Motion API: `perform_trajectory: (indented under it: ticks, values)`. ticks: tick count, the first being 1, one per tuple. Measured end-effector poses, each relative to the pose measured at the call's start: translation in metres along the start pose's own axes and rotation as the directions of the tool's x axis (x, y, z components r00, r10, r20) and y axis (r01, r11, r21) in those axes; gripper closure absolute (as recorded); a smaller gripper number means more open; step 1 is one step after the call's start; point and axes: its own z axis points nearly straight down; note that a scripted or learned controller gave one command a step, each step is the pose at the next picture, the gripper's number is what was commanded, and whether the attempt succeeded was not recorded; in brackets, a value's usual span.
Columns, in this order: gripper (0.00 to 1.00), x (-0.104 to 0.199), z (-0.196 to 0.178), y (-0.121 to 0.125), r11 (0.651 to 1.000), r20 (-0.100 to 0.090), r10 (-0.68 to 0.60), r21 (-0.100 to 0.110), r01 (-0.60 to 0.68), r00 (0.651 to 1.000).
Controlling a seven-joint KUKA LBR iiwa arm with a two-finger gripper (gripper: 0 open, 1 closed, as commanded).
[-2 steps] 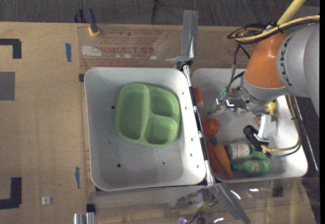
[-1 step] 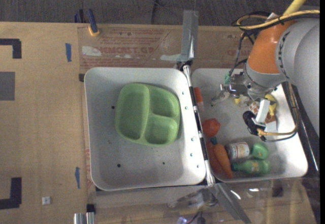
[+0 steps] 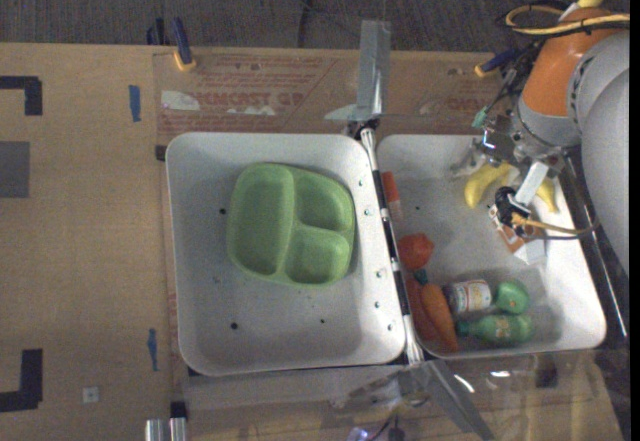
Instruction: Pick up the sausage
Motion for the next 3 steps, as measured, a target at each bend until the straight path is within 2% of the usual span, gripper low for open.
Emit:
perform_trajectory:
  ticks: [1,2,3]
  values:
    - [0.00,0.037,-0.002,-0.105,0.962,0.002,-0.274,-0.010,0.274,0.962]
    - [0.00,0.032,-0.001,-0.059,0.991,0.003,-0.133,-0.011,0.134,0.991]
    - [0.00,0.014,-0.001,-0.083,0.936,-0.001,0.352,-0.009,-0.352,0.936]
